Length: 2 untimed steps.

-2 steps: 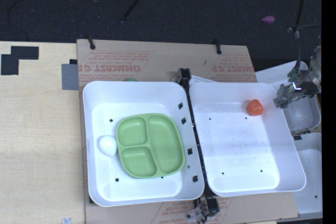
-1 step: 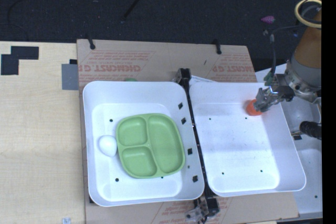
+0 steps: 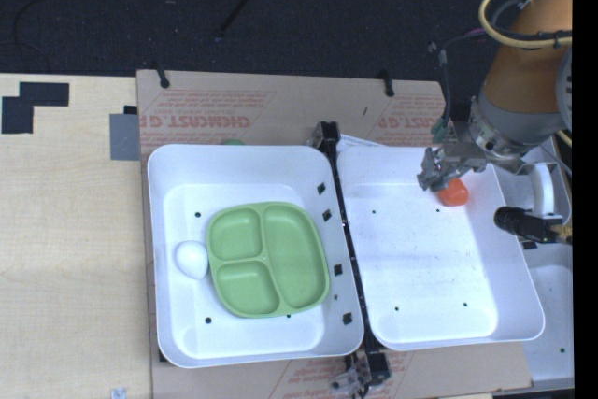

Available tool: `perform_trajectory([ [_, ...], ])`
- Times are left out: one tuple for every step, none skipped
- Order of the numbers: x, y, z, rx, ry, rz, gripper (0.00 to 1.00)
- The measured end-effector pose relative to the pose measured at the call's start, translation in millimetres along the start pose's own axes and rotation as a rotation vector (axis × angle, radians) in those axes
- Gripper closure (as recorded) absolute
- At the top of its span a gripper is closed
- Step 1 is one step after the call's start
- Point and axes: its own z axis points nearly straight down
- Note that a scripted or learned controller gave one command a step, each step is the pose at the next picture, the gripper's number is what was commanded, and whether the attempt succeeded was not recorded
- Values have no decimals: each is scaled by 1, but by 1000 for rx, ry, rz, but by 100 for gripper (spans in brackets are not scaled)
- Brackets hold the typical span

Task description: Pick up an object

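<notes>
A small orange-red object lies in the right bin near its far right side. My gripper hangs just above and to the left of it, its dark fingers partly overlapping the object's top edge. The arm comes in from the upper right, with its orange band above the wrist. In the left bin sits a green divided plate, and a white egg-shaped object rests against the plate's left rim.
A black divider with clips runs between the two bins. Both bins rest on a cardboard sheet. A black cylindrical fitting sticks over the right bin's right rim. Dark floor with cables lies beyond the bench.
</notes>
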Motion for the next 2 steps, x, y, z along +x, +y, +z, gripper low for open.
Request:
perform_trajectory([
  [45, 8, 15, 3, -1, 3, 100],
  [87, 7, 19, 2, -1, 2, 100],
])
